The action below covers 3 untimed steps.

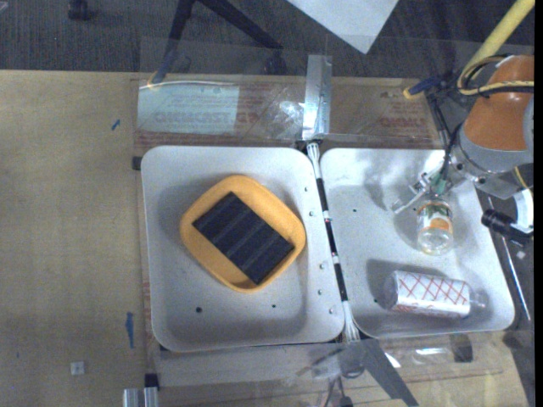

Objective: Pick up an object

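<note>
Fingers of the gripper [434, 192] stand just above the clear bottle [433, 226] in the right bin [501, 312]; their spread cannot be judged. Centre over the bottle's body, descend squarely, and avoid the patterned tube [431, 293] nearer the bin's front.

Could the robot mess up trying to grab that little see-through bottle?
It might. The small clear plastic bottle lies on its side in the right white bin, so it could roll away when the gripper above it pushes down. It is also smooth and round, so it may slip out. If it rolls, it could bump the white tube with red criss-cross lines lying nearby.
</note>
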Tool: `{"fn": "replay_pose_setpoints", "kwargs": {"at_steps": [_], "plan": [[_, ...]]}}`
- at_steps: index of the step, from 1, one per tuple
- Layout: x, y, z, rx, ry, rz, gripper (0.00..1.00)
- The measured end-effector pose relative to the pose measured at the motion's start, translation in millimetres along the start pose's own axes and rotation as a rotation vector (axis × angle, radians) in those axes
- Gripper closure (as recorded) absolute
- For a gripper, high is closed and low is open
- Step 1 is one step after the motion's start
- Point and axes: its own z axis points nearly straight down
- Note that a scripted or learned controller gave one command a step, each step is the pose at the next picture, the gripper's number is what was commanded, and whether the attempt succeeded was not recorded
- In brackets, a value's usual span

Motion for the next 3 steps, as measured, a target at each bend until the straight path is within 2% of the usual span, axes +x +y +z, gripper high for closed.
{"fn": "replay_pose_setpoints", "kwargs": {"at_steps": [1,2,3], "plan": [[-5,-8,-4,0.015,-0.009,0.007,1.00],[1,-2,-4,0.011,0.001,-0.003,0.00],[28,-33,14,0.028,0.008,-0.042,0.00]]}}
